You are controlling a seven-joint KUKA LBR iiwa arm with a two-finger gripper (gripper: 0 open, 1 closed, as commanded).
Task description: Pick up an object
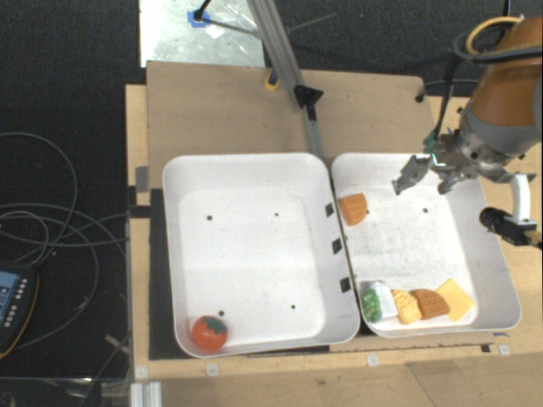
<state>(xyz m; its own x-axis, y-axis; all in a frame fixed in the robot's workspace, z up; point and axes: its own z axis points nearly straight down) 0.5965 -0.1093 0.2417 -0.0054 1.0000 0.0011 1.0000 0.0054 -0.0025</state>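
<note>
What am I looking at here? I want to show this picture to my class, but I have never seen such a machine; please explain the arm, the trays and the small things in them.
One fixed camera looks down at a slant on a workbench. From the right a grey and orange robot arm reaches in; at its end is a two-finger gripper, its fingers spread and holding nothing, hanging over the right bin. Two shallow white bins sit side by side. The left bin holds a red tomato-like ball in its near left corner. The right bin holds an orange piece by its left wall and, along its near edge, a row of toy foods: a green piece, a yellow ridged piece, a brown slice and a yellow wedge.
</note>
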